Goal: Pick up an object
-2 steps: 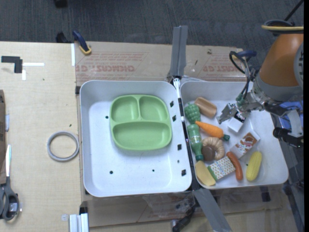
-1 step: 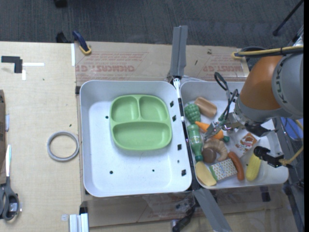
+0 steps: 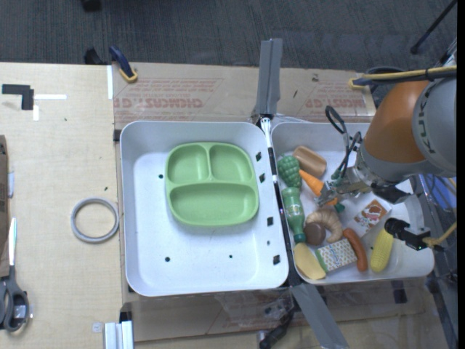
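The right bin [image 3: 407, 267] holds several toy foods: a brown bun [image 3: 310, 157], an orange carrot [image 3: 311, 182], a green knobbly vegetable [image 3: 288, 169], a green bottle [image 3: 293, 211], a croissant [image 3: 328, 222], a dark brown round piece [image 3: 314, 233], a red sausage [image 3: 355, 247], a yellow corn cob [image 3: 381, 249], a yellow slice [image 3: 309, 262] and a patterned block [image 3: 336, 255]. My gripper [image 3: 336, 193] hangs low in this bin, just right of the carrot and directly above the croissant. Its tip is dark and partly lost against the clutter.
The left bin [image 3: 145, 267] holds a green divided plate [image 3: 212, 184]. A small printed card [image 3: 373, 213] lies in the right bin. On the bench to the left are a grey tape ring [image 3: 94, 219] and scissors [image 3: 13, 297]. A blue clamp [image 3: 123, 62] sits at the back.
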`<state>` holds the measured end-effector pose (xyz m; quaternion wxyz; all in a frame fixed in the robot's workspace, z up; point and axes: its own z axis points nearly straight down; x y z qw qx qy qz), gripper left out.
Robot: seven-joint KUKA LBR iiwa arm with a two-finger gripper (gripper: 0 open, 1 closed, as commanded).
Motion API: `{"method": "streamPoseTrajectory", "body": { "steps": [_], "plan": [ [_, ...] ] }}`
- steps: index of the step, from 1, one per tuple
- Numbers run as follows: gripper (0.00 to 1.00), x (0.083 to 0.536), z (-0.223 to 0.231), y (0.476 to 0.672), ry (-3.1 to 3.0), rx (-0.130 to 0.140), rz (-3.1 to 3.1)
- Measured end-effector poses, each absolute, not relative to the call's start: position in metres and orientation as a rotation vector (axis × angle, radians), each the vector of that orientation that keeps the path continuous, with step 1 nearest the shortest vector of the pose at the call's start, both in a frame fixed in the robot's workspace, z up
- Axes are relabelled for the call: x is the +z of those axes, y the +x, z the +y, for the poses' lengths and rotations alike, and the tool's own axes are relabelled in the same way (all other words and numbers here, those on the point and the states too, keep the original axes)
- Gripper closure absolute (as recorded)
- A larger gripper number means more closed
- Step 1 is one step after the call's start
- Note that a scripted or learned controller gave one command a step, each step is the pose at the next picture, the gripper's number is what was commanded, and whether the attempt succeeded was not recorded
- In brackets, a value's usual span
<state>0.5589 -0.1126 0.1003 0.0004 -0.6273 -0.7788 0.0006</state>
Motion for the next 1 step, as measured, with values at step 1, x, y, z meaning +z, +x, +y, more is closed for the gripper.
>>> {"method": "streamPoseTrajectory", "body": {
  "steps": [1],
  "plan": [
    [1.0, 0.2052, -0.0657, 0.6208, -1.818, 0.002, -2.564]
  ]
}}
